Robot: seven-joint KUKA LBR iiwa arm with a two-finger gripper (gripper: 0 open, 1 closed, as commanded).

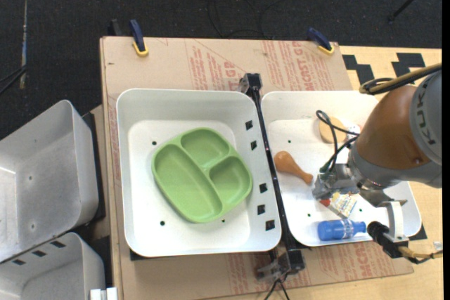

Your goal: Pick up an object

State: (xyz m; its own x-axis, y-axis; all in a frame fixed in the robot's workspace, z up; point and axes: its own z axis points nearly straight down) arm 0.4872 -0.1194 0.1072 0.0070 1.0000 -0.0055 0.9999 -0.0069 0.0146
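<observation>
My gripper is low over the middle of the right bin, with the grey arm and its orange band reaching in from the right. Just below and right of the gripper lies a small yellow, red and white packet, touching or nearly touching the gripper. A brown drumstick-shaped toy lies to the gripper's left. A blue bottle lies on its side near the bin's front wall. A tan rounded piece sits at the back, partly hidden by the arm.
The left bin holds a green divided plate. A black divider runs between the bins. Both stand on a cardboard-covered bench held by clamps. Spare white bins stand off the bench at the left.
</observation>
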